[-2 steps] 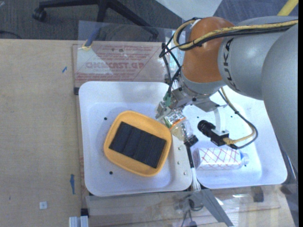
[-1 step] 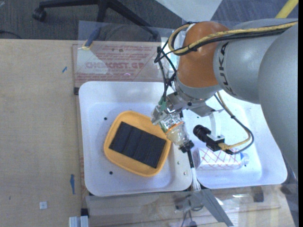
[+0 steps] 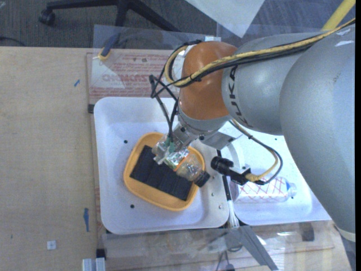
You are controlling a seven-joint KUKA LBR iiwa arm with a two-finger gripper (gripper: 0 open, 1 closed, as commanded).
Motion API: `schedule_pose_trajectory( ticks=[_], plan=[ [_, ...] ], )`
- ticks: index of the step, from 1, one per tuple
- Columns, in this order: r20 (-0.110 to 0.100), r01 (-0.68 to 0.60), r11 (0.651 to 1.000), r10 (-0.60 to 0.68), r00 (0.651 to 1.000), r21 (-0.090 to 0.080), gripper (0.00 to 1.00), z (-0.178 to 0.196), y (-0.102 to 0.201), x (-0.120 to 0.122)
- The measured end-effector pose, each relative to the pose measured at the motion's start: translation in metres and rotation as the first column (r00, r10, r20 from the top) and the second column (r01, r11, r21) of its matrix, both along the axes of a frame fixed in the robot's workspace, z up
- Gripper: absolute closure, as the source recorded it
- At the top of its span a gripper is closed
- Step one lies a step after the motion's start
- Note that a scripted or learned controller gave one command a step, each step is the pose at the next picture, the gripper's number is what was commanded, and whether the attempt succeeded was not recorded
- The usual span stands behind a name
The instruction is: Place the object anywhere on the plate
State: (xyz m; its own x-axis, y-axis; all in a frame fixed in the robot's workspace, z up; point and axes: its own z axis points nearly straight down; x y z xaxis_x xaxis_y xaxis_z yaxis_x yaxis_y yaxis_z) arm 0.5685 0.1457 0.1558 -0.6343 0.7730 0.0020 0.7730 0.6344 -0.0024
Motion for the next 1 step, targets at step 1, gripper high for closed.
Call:
schedule_pose_trajectory(
  ticks=[1],
  plan=[
    [0.001, 0.001, 1.000, -0.001, 1.000, 0.000, 0.00, 0.0005, -0.0004, 0.0004]
  ],
)
